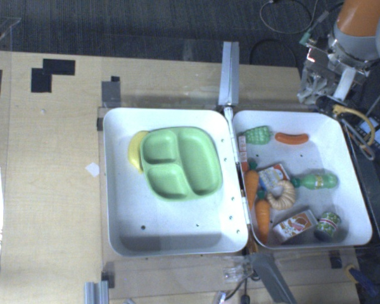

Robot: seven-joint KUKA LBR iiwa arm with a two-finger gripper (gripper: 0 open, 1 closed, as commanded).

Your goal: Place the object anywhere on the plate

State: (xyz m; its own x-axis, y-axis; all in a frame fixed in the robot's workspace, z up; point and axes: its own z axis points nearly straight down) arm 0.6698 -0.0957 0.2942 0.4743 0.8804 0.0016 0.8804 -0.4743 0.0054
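Seen from above at a slant, a pale wooden worktop (pixel 50 170) carries two shallow white bins side by side. The left bin (pixel 123 227) holds a green divided plate (pixel 180 161) with three compartments, lying toward the bin's upper middle; a yellow object (pixel 135 151), partly hidden, pokes out from under the plate's left edge. The right bin (pixel 351 170) holds a scatter of toy food: a green bumpy item (pixel 258 135) near the top left corner, an orange-red sausage (pixel 292 139) just right of it, a green bottle (pixel 316 182) lying on its side, two orange carrots (pixel 256 201) along the left wall, a small printed box (pixel 273 174), a tan ring-shaped pastry (pixel 281 196), another printed packet (pixel 295 225) and a green can (pixel 329 223) near the bottom right. The arm's tool (pixel 318 84) hangs above the top right corner of the right bin, outside its rim, apart from every item; whether it is open or closed cannot be told.
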